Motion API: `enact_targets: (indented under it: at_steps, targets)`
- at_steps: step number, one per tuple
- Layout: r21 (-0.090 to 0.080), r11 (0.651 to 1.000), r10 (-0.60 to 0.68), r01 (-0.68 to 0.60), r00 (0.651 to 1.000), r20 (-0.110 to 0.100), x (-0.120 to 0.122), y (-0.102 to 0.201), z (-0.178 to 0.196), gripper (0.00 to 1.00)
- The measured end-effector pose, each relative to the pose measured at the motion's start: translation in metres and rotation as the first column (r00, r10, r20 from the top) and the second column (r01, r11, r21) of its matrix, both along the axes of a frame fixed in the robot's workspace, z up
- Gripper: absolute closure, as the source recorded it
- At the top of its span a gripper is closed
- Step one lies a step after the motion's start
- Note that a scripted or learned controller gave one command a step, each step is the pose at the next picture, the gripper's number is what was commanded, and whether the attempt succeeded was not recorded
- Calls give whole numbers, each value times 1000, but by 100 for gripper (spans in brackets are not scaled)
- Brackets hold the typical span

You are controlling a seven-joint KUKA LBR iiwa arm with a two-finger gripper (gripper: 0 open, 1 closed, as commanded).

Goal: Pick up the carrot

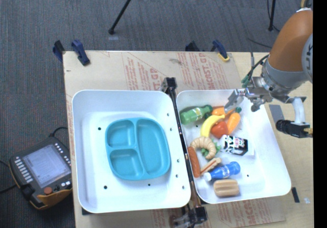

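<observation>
Pincer hangs over the right bin's top edge, just above the carrot; can't tell its grip state.

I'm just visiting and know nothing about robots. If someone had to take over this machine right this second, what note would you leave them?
Hand: hovering over the back of the right bin, just above the pile of toy food. I cannot tell whether it is open or shut, and nothing shows in it.
Carrot: lying in the right bin, next to the banana and close under the hand.
Left bin: holds a blue divided tray.
Done: the approach only.
Left: lower, grip the carrot, lift it out.
</observation>
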State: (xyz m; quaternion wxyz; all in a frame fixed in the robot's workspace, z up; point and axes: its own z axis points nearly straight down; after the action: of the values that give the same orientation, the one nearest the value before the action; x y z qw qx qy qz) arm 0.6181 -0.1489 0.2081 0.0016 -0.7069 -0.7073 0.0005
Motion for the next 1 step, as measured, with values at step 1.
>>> enact_targets:
  at_steps: [1]
  targets:
    - [5, 991, 133, -133, 991, 0, 26, -61, -121, 0]
